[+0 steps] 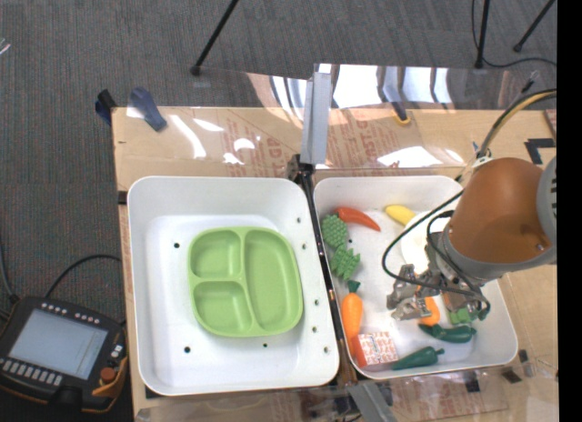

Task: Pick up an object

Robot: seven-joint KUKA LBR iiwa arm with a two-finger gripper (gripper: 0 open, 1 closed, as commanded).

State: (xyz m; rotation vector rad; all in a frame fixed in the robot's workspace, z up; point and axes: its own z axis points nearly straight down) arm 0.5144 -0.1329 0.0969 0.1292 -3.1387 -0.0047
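- The grey arm with its orange band [498, 216] reaches in from the right and hangs over the right-hand shallow white bin [496, 356] on the worktop [209, 143].
- Its metal claw [420, 295] sits low in that bin's lower right part; whether it is apart or together cannot be told from this angle.
- Just beside the claw lie a small orange piece [429, 313] and a dark green toy pepper [450, 331]; no object can be seen clamped in it.
- Along the bin's left side sit 2 bumpy green toy vegetables [338, 246], an orange toy carrot [352, 314] and a red-and-white printed packet [376, 349].
- A red-orange toy chilli [358, 218] and a yellow toy piece [399, 214] lie near the bin's far edge; another dark green toy pepper [416, 357] rests by the near edge.
- The left-hand white bin [155, 229] holds a lime-green plastic plate with 3 compartments [245, 281].
- A black handheld controller with a grey screen [55, 347] sits at the lower left.
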